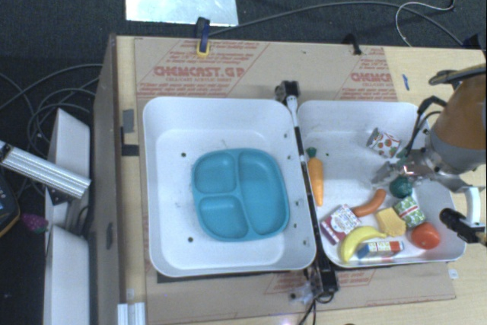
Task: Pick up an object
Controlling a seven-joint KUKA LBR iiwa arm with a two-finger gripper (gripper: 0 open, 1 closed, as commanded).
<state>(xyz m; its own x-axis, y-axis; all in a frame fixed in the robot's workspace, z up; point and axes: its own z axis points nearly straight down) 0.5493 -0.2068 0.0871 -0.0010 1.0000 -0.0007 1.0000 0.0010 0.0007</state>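
Note:
My gripper (397, 173) reaches in from the right over the right bin (342, 122), low above the toy food. Just under it lies a dark green round piece (401, 186), and an orange sausage (370, 203) is just to its left. A small red-and-white can (383, 141) lies behind the gripper. Toward the bin's front are a green-labelled can (409, 211), a cheese wedge (390, 222), a red tomato (425, 237), a banana (356, 240), a flat packet (380, 247) and a red-and-white box (342, 221). A carrot (315, 179) lies along the left wall.
The left bin (163, 164) holds a blue divided plate (240, 192). The arm's orange band (463, 122) and grey wrist hang over the right bin's right rim. Cardboard (251, 65) lies beneath both bins, and cables run behind the bench.

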